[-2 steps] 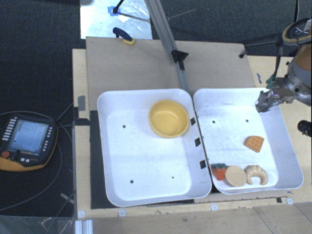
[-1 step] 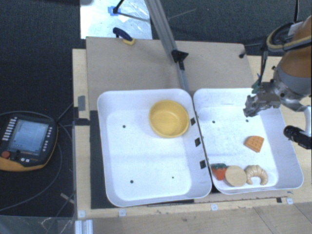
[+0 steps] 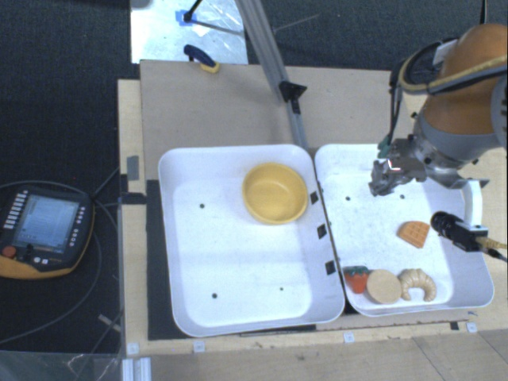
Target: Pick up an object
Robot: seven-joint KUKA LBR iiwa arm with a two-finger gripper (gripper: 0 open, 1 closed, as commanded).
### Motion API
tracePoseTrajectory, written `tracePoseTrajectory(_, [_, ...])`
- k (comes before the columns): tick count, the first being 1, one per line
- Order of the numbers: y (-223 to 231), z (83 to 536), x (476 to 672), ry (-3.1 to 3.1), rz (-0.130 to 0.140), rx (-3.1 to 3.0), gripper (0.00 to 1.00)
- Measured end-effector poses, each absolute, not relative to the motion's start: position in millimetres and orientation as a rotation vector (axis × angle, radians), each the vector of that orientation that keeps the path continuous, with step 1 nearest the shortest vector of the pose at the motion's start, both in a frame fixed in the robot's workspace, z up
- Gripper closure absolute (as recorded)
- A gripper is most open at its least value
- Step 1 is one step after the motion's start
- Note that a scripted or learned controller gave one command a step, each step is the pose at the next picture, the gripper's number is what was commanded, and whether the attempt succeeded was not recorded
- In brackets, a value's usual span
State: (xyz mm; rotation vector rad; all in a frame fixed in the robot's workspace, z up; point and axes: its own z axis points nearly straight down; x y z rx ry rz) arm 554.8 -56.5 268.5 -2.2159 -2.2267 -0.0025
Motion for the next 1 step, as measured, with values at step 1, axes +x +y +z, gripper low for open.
tracePoseTrajectory(1, [-4.5,270.2,543.9,-2.227,-0.002,-2.215,1.00])
